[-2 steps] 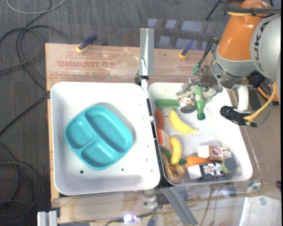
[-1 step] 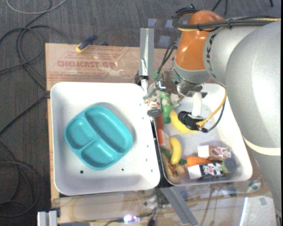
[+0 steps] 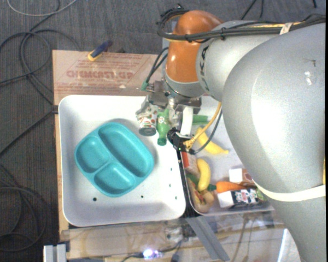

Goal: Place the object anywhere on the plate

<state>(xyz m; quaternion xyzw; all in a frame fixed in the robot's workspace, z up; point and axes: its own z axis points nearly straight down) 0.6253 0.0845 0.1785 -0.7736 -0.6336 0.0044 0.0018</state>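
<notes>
At the far left of my view sits the left bin (image 3: 71, 201), a shallow white tray resting on a sheet of cardboard (image 3: 98, 72) that pokes out past its far edge. A small blue and yellow item (image 3: 99, 49) lies on the cardboard's far edge; I cannot make out what it is. Inside the left bin, a teal divided plate (image 3: 115, 158) with three compartments lies a little left of the bin's centre, nothing resting on it.

Moving right, the gripper (image 3: 163, 125) hangs over the left bin's far right corner, close to the divider between the bins. Something small is bunched right at the fingers: a white piece with printed markings (image 3: 146, 121) on the left side and a green piece (image 3: 162, 131) pointing down beside it. They look pressed against the fingers, but I cannot tell whether the jaws are apart or clamped on them. That bundle sits just beyond the plate's far right rim, not over it.

Further right, the right bin (image 3: 194, 209) holds a clutter of toy food: a yellow banana (image 3: 204, 173) near its left wall, an orange carrot (image 3: 228, 187) beside it, and a dark-labelled white box (image 3: 241, 197) toward the near edge. The grey arm (image 3: 279, 108) covers much of that bin.
</notes>
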